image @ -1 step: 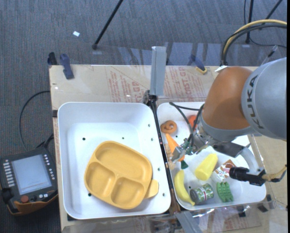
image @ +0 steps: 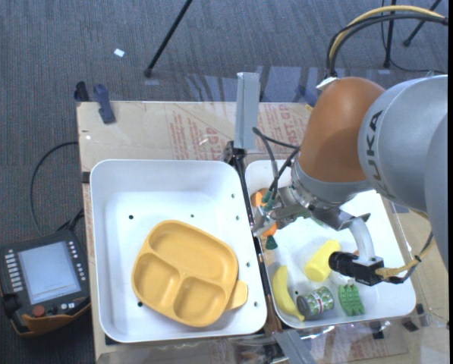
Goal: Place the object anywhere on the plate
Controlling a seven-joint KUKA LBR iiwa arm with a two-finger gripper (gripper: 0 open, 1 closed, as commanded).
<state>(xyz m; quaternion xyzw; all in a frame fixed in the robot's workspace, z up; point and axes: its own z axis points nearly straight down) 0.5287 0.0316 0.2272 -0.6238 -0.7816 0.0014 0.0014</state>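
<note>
Gripper [image: 265, 220] is hanging at the right bin's [image: 397, 294] left edge, mid-frame; whether it is gripping anything, I cannot tell. Plate [image: 187, 271] is lying in the left bin [image: 165, 184], lower left. Banana [image: 284, 294], can [image: 316, 302] are sitting lower right.

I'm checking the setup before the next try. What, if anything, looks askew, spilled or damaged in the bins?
Nothing looks spilled or damaged. The yellow plate lies at a slant in the left bin, one corner tab reaching toward the bin's right wall. The banana, can and yellow block lie loose in the right bin.
</note>
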